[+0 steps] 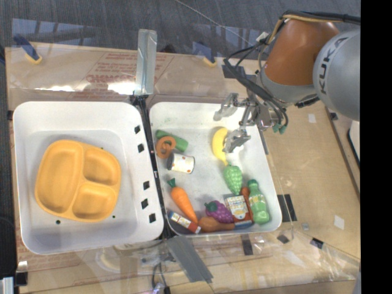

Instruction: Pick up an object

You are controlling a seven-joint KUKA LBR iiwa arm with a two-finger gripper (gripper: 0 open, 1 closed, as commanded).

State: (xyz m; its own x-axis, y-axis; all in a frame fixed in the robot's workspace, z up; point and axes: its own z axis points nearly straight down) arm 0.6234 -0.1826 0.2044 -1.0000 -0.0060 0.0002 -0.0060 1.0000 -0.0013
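Observation:
The right bin (202, 118) holds several toy foods. A yellow banana (218, 144) lies near its middle right, with a green bumpy fruit (233, 178) just below it. A carrot (182, 202), a small white can (182, 163) and an orange ring with a green piece (165, 144) lie further left. My gripper (231, 126) hangs over the bin's upper right, open, with its two metal fingers (236, 141) spread apart. The lower finger sits right beside the banana's top. Nothing is between the fingers.
Purple grapes (218, 211), a juice box (236, 207), a green bottle (259, 207) and a small tube (183, 221) crowd the right bin's lower edge. The left bin (37, 118) holds a yellow divided plate (76, 179). A metal post (145, 63) stands behind the bins' divider.

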